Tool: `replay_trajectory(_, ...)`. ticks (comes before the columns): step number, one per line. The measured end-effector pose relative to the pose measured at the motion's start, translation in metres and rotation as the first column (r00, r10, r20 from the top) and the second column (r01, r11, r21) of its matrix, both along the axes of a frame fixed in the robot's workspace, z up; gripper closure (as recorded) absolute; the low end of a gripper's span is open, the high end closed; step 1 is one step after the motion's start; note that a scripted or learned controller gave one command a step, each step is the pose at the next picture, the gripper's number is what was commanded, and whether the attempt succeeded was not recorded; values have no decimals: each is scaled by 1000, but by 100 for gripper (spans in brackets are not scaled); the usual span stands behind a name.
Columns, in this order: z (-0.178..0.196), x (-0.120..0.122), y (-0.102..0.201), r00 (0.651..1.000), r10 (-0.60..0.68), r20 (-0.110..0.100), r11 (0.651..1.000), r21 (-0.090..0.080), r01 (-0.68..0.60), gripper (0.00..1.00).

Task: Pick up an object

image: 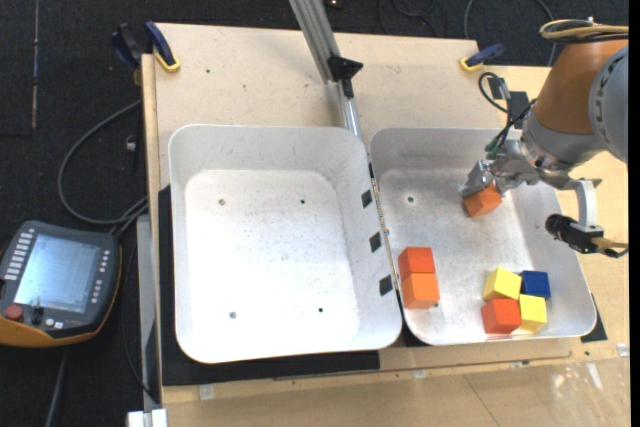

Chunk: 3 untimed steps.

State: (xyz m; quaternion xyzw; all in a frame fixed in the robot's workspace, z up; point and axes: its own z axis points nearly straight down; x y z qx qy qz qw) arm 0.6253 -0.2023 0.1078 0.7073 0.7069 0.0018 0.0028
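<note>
Gripper (484, 187) sits over the right bin (440, 155), toward that bin's 1 o'clock area, with a small orange block (484, 202) right at the fingertips; the block looks pinched between the fingers and tilted, not lying flat, so I read it as held, grip narrow on the cube. Can't tell if it's clear of the bin floor or just touching. Arm (585, 105) comes in from 3 o'clock, orange band above the wrist. Rest of the clutter is well apart from the tool: two stacked-looking orange blocks (418, 276) at roughly 7 o'clock from the gripper, near the divider, and a cluster at 5 o'clock in the bin's near corner: yellow block (503, 284), blue block (535, 283), a red-orange block (501, 315), second yellow one (533, 312), all touching or just beside each other. Left bin (200, 215) is off at 9 o'clock. Judgement: the step in hand is the lift. To do it well: keep the squeeze constant, go straight up, no sideways sweep until clear of the bin wall. The tilt suggests an off-centre pinch, so move slowly; a jerk could rotate the cube out.
</note>
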Motion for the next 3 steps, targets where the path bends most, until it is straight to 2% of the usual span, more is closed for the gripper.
replay_trajectory(1,43,38,71,1000,10,2,1000,3,-10,100)
replay_trajectory(2,40,35,65,1000,3,-5,1000,1,-3,0)
replay_trajectory(3,-16,56,96,1000,6,-9,1000,2,-6,0)
